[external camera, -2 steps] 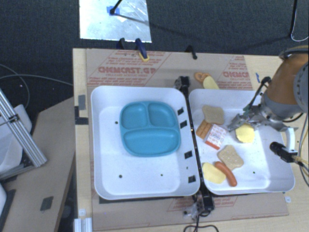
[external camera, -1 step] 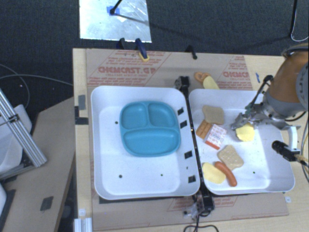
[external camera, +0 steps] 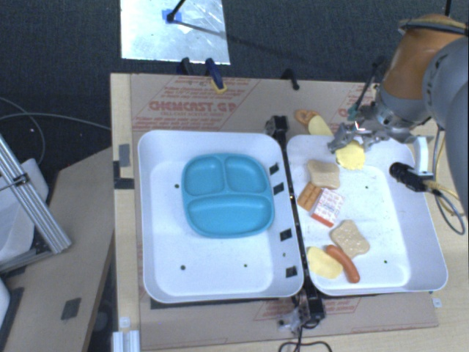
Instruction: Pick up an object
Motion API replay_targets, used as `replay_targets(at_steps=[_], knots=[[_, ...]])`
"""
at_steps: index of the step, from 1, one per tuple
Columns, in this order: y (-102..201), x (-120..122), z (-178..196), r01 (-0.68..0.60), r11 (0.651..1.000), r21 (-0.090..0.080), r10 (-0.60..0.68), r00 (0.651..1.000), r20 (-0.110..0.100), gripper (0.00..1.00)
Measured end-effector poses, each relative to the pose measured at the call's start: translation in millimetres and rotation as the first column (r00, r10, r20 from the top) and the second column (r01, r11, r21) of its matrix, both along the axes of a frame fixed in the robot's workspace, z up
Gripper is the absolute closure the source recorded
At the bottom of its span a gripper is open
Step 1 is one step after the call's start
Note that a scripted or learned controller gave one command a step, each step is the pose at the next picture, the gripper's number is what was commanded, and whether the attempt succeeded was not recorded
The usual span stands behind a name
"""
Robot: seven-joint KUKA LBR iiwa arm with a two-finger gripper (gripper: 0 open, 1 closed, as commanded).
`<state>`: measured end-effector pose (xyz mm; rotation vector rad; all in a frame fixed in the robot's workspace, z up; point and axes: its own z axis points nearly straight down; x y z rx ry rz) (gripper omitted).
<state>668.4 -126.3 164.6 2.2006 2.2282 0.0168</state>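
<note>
While the arm (external camera: 429,57) reached in from the right, the claw (external camera: 355,141) hung low over the far end of the right bin (external camera: 410,226), and whether it was apart or together could not be told. A round yellow piece (external camera: 352,157) lay right at the claw's tip, touching or nearly so, though nothing showed it clamped. Just beyond the bin's rim sat a second yellow piece (external camera: 319,126) beside an orange one (external camera: 304,116). Nearer in the same bin lay a tan slice (external camera: 323,174), a waffle-like piece (external camera: 309,195), a red-and-white packet (external camera: 327,207), a toast slice (external camera: 349,238), a sausage (external camera: 343,262) and a yellow lump (external camera: 323,262). The left bin (external camera: 165,270) held a blue divided plate (external camera: 226,195).
</note>
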Motion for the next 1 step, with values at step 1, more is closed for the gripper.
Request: replay_targets(at_steps=[1], knots=[[61.9,-3.8,21.9,0.002,1.000,0.002,-0.002,1.000,-0.009,1.00]])
